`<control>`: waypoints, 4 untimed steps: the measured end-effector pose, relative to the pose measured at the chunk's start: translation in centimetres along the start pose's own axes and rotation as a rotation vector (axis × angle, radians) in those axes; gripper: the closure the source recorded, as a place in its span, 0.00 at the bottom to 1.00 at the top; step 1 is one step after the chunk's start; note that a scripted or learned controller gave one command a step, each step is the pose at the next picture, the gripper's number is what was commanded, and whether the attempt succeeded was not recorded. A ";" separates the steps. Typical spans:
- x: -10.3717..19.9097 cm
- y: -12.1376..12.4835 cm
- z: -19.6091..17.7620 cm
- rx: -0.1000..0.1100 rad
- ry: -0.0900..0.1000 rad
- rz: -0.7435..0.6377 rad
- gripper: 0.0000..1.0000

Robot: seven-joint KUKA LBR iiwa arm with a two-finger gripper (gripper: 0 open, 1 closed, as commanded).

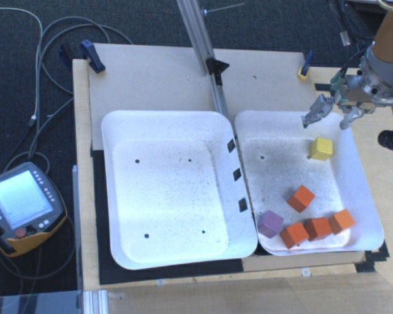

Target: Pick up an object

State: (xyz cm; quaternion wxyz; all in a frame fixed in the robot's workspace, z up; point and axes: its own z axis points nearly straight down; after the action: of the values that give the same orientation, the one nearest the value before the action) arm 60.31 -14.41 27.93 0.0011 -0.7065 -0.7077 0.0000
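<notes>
Camera view: gripper (332,115) above right bin's (363,195) far edge, fingers spread, nothing between them. Yellow cube (321,148) just below it, apart from the rest, probably the easiest pick. Orange cubes (318,227) and purple cube (270,223) crowd the near wall.

Both bins are white: the right bin (360,175) carries a grey speckled smudge, the left bin (118,136) faint dark specks. In the right bin lie a yellow block (321,148), a purple block (270,223) and four orange blocks (302,198), over a pale tan table (150,77)
</notes>
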 end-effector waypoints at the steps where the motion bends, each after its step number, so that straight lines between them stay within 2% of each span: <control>1: -1.6 -4.5 13.5 0.009 0.002 0.004 0.00; 2: -0.4 -8.5 18.3 0.008 0.003 0.003 0.00; 3: -0.5 -8.1 16.9 -0.005 0.000 0.001 1.00; 4: -0.5 -8.1 16.9 -0.004 0.000 0.001 0.00</control>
State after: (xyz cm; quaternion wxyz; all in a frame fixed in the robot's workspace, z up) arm 52.17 -14.87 10.99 -0.0004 -0.7070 -0.7072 -0.0014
